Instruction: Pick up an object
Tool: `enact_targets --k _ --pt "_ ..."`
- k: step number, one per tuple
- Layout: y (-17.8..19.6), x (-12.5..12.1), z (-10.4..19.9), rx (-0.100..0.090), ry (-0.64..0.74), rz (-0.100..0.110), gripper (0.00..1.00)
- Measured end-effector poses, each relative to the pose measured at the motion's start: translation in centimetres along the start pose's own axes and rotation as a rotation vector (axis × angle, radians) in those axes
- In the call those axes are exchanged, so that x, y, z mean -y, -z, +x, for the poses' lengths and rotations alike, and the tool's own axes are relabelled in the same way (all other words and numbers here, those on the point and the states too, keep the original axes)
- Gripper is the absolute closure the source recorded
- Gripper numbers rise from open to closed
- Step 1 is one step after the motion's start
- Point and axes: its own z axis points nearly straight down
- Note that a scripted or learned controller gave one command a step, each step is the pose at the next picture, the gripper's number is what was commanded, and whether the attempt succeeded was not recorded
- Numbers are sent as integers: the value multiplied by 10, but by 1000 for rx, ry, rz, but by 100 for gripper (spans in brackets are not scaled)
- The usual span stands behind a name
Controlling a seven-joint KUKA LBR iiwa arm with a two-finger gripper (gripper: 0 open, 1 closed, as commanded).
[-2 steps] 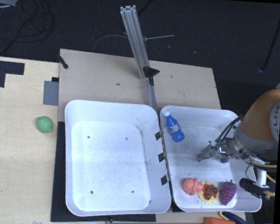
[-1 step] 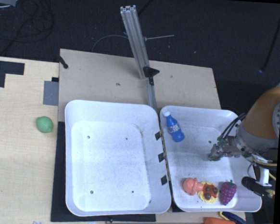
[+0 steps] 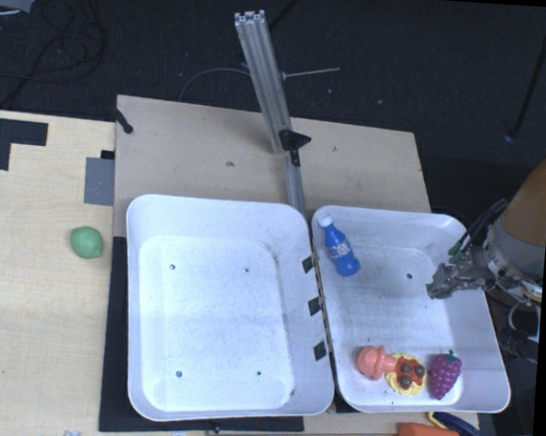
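Seemingly four toys in right bin (image 3: pixel 472 317): one bottle (image 3: pixel 339 248).

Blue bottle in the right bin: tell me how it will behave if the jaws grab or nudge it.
The blue bottle lies on its side, so a nudge would probably roll it. Its small, toy-like look suggests light weight. The smooth rounded body may slip from a loose pinch.

The arm (image 3: pixel 527 218) is cut off at the right edge; the claw's (image 3: pixel 440 284) finger spacing is unclear.
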Motion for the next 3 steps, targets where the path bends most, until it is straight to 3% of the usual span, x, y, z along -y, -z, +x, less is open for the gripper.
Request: enact_targets --k 2,3 --pt "86 8 1 -1 1 1 100" --pt "93 12 57 -2 5 3 100"
